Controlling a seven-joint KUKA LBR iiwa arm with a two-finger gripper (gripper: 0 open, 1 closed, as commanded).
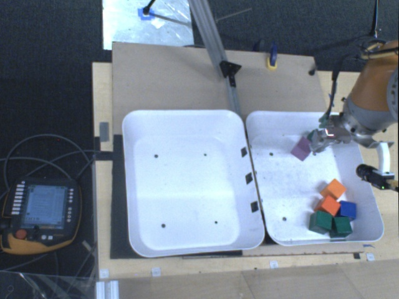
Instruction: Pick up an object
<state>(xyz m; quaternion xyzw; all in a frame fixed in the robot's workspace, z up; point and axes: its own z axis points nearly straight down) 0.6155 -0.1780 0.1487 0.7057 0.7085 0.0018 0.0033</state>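
Green, orange, blue blocks point(332, 213) clustered below end effector point(312, 143) clamping purple block point(301, 148), right bin point(274, 185).

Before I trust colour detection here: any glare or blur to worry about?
Camera view: both white bins look bright and washed out; the shiny sheet at the top left glares; the gripper by the purple block is soft; the coloured blocks read clearly.

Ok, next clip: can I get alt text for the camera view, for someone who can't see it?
Seen from above, the arm's gripper sits in the right bin against a purple block. Orange, blue and green blocks cluster in that bin's near right corner. The left bin lies alongside.
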